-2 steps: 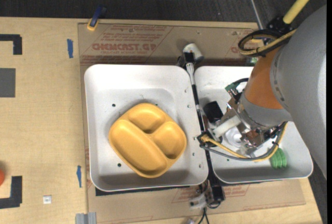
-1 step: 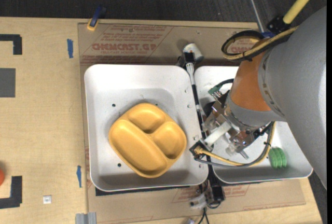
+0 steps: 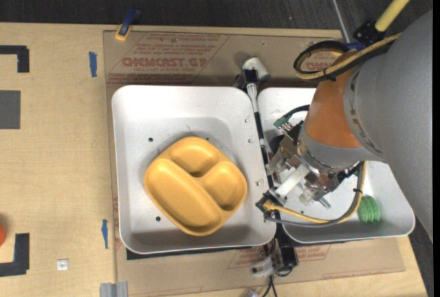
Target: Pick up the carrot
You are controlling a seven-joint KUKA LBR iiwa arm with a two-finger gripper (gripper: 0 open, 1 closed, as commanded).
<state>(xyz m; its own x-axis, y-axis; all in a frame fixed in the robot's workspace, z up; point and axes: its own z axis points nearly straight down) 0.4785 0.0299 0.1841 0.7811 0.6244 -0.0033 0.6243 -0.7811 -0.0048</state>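
Left bin (image 3: 130, 151) has a yellow divided dish (image 3: 196, 184) sitting around its middle. Arm (image 3: 344, 117) hangs over the right bin (image 3: 392, 220), green thing (image 3: 369, 209) at 4 o'clock there.

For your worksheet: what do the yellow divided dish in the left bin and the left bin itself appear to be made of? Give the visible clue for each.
Yellow divided dish: probably moulded plastic, semi-gloss; rounded edges and soft highlights suggest it.
Left bin: likely thin white plastic, matte; smooth curved walls and uniform colour, though painted metal can't be ruled out.

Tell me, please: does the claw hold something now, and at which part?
It cannot be told. The claw is low in the right bin, under the arm's wrist, and no carrot is seen between it. A green thing lies beside it.
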